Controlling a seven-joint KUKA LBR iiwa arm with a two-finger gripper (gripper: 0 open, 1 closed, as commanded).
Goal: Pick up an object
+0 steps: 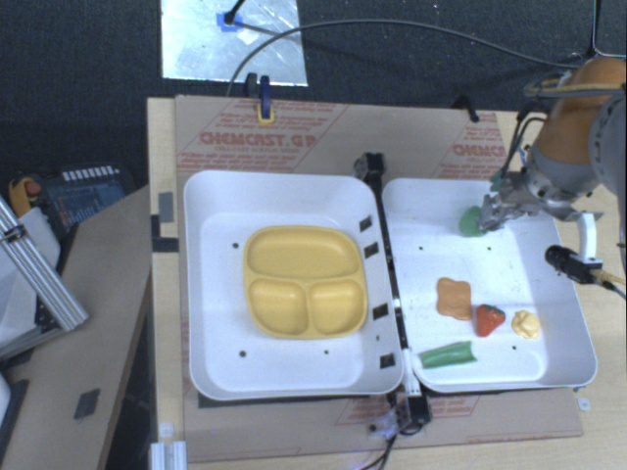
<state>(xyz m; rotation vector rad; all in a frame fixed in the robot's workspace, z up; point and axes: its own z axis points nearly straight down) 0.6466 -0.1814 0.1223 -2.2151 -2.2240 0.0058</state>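
In the right bin lie several small toy foods: a round green piece at the back, an orange slab, a red strawberry-like piece, a small yellow piece and a long green pod near the front. My gripper hangs low at the back of this bin, right beside the round green piece and touching or nearly touching its right side. Its tips are too small and dark to read.
The left bin holds a yellow three-compartment tray. A black divider with clips runs between the bins. A black fitting sticks out over the right bin's right side. Cables cross behind the bench.
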